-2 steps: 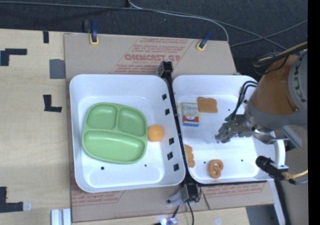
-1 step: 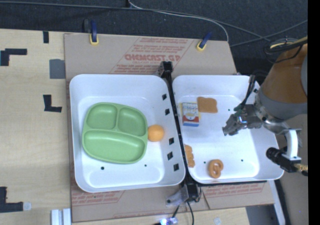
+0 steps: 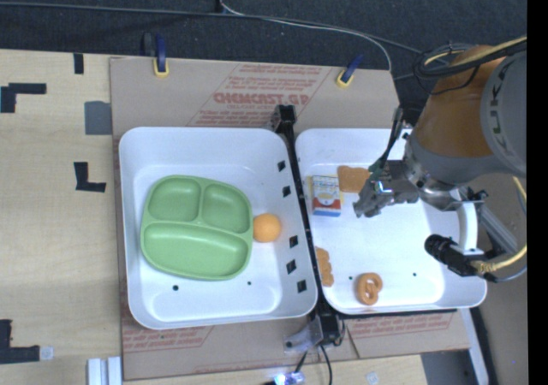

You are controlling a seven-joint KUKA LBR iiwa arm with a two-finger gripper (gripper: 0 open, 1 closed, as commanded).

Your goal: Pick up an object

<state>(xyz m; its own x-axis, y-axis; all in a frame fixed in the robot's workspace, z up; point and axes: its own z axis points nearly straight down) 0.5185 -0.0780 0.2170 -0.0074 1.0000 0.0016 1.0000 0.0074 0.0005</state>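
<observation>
Where the counter (image 3: pixel 51 289) comes nearest the camera, a cable connector (image 3: pixel 312 336) is seen at the lower edge of the cardboard sheet (image 3: pixel 248 97), below the seam between the two bins. Just above it, in the right bin (image 3: pixel 394 289), a pretzel (image 3: pixel 369 287) is found near the front wall, and a small orange piece (image 3: pixel 324 265) lies against the left wall. In the left bin (image 3: pixel 137 289), a green divided plate (image 3: pixel 197 225) is laid flat, with an orange ball (image 3: pixel 267 228) touching or just beside its right rim. Further back in the right bin, a small box (image 3: pixel 324 195) with red and blue print is noted, and a tan slab (image 3: pixel 351 178) lies just beside it. The claw (image 3: pixel 374 198) is placed low over the right bin, just right of the box and slab; whether its jaws are wide or narrow cannot be told, and nothing is seen between them. Two clamps (image 3: pixel 159 56) are fixed at the far edge of the cardboard.
</observation>
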